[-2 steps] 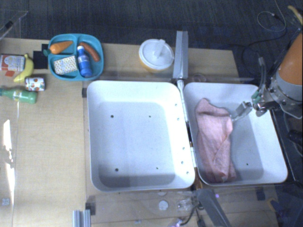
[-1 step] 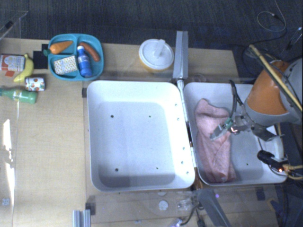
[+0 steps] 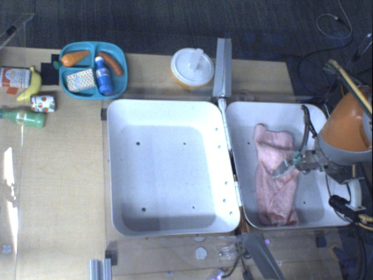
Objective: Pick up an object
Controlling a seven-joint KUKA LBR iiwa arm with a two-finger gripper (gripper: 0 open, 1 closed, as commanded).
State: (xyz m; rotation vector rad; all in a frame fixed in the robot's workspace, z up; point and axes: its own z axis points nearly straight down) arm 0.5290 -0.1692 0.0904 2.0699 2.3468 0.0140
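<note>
Well, I see the pink cloth lying limp in the right bin; my gripper, fingers apart, sits at its three o'clock edge. I'd pinch a raised fold there.

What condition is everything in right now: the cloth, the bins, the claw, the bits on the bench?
Pink cloth: crumpled lengthwise in the right bin.
Left bin: white floor bare.
Gripper: down at the cloth's right side; grip unclear.
Blue tray: upright, holding toy food and a small bottle.
Round tub: lid on.
Green bottle: lying on its side.
Small can: lying on its side.
</note>
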